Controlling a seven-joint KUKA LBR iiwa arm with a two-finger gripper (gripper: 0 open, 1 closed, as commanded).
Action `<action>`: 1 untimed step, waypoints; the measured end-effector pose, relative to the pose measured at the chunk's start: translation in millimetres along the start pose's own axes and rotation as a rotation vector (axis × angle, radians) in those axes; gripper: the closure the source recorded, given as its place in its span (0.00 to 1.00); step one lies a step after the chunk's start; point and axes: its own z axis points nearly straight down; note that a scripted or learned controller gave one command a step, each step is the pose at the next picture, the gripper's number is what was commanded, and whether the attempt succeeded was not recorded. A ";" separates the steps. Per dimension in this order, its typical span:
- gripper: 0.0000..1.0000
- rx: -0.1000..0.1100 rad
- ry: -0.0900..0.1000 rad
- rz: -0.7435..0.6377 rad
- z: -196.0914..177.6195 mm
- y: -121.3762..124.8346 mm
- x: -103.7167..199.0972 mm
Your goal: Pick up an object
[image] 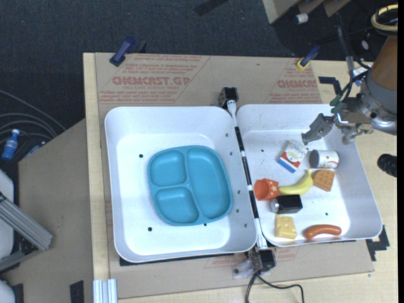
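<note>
Your two-finger gripper (327, 128) hovers over the right white bin (363, 188), fingers spread and nothing between them. Below it lie a small white-and-blue carton (290, 157), a white can (324, 159), a yellow banana (297, 184), a waffle piece (323, 180). The left bin (123, 169) holds a blue divided plate (188, 184).

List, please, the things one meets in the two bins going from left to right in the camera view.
Blue divided plate → orange toy → yellow cheese wedge → banana → waffle. The other items overlap these in left-right position, so I leave them out.
</note>
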 end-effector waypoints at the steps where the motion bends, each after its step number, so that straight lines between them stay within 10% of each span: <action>1: 0.00 0.000 -0.001 0.000 95.0 60.1 -16.7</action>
